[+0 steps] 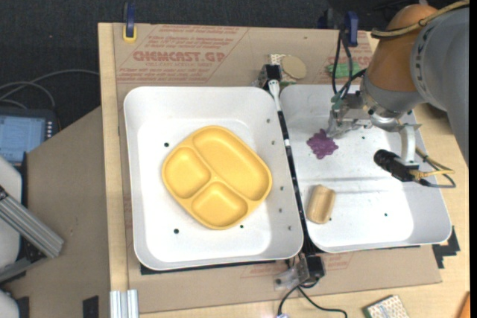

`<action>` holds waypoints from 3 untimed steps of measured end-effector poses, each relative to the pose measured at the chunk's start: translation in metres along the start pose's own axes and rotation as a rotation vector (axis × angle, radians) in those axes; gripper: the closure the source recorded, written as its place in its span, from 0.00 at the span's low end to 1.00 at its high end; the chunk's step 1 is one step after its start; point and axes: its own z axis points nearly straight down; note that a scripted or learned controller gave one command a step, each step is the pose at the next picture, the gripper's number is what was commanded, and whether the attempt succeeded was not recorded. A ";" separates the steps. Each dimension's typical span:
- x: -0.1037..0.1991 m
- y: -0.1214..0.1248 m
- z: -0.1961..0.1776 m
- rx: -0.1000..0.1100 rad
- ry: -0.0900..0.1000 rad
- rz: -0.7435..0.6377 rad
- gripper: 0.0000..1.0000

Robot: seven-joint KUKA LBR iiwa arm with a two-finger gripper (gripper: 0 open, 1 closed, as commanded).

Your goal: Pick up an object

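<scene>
From above the bench, two shallow white bins sit side by side on a sheet of brown board; the left bin [141,160] holds a yellow divided plate [215,176] with three compartments, lying flat and turned at a slant; the right bin [417,223] holds the smaller things; a purple object [323,144] lies near the upper middle of that bin, small, ragged at the edges and irregular in outline, too blurred to say what it is or to give it any clear long axis; lower down, close to the wall shared by the two bins, lies a tan cylinder [320,204], short and stubby like a cork, on its side with its long axis running nearly up and down the picture, the upper end leaning slightly rightward; the two are apart from one another; the grey arm [436,63] comes in from the right with its orange band above the wrist; the gripper [344,118] hangs over the right bin just up and right of the purple object, and from here I cannot tell whether it is parted or closed, nor whether it touches the purple thing; nothing shows held in it.
</scene>
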 end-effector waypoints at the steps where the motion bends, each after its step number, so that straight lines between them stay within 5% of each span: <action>1: -0.017 0.022 -0.133 -0.012 -0.003 -0.001 1.00; 2: -0.015 0.019 -0.123 0.005 0.001 -0.001 0.00; 3: 0.003 -0.033 -0.093 0.013 0.005 0.001 0.00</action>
